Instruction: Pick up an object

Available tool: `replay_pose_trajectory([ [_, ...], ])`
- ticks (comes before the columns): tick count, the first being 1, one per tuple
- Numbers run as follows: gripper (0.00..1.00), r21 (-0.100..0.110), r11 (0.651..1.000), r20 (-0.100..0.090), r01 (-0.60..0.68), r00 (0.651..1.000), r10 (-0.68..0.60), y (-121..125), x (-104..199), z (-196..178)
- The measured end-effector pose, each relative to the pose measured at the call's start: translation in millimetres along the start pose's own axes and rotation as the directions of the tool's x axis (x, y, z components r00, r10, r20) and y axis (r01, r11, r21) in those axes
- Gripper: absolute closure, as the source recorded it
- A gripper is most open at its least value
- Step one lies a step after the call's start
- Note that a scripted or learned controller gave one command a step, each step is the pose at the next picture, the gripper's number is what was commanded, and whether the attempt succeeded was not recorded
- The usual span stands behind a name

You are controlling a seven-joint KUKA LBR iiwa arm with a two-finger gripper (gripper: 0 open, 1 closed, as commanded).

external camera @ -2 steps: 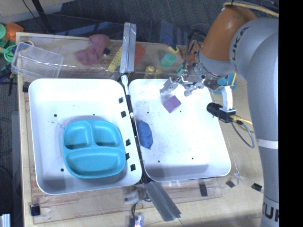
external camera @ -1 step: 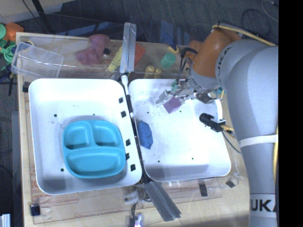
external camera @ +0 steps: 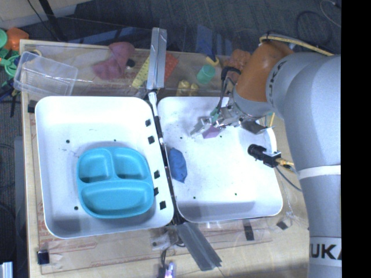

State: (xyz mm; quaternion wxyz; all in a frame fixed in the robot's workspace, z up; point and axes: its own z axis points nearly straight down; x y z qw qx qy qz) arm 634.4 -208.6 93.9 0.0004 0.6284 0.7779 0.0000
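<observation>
Gripper: my gripper [external camera: 204,126] is low over the far part of the right bin [external camera: 232,204]; whether it is released or clenched I cannot tell.
Purple object: a small purple object [external camera: 212,132] lies at the tip of my gripper, touching it or just under it; I cannot tell whether it is grasped.
Blue object: a dark blue crumpled object [external camera: 177,165] lies on the right bin's floor, nearer the camera than my gripper and toward the divider between the 2 bins, apart from my gripper.
Left bin: the left bin [external camera: 52,126] is well to the far side of the divider from my gripper and holds a light blue tray [external camera: 115,182] with 3 compartments.
Arm: my arm [external camera: 301,103], grey with an orange band, reaches over the right bin's far right corner.
Desk: the desk [external camera: 104,242] carries both bins side by side.
</observation>
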Motion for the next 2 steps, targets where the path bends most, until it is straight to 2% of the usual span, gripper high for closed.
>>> replay_pose_trajectory([
  [1,1.0,0.001,1.0,0.0,0.004,1.0,-0.004,0.5,0.2,-10.3],
  [2,1.0,0.003,0.99,-0.001,-0.144,0.99,0.144,31.9,92.8,-112.7],
])
